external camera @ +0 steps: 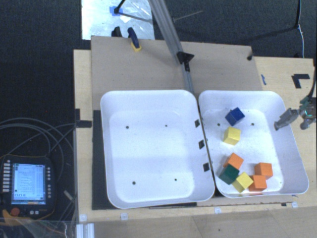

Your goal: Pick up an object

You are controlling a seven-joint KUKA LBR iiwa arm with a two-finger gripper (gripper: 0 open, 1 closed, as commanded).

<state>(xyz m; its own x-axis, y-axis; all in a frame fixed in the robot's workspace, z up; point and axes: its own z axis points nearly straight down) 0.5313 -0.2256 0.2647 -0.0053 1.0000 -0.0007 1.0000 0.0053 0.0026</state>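
Blocks [241, 170] lie loose in right bin [290, 133]; gripper [290, 118] at its right rim, grip state unreadable, nothing visibly held.

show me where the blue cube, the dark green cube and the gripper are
Blue cube [235, 116], camera view, right bin: point on its top face.
Dark green cube [229, 174], camera view, right bin: point on its top face.
Grey two-finger gripper [278, 124], camera view, over the right bin's right rim: point at its fingertips.

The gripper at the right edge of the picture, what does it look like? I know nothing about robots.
The gripper is a small grey metal piece reaching in over the rim of the right bin. Behind it sits a darker block with a greenish tint. The picture is too blurred for markings or cables.
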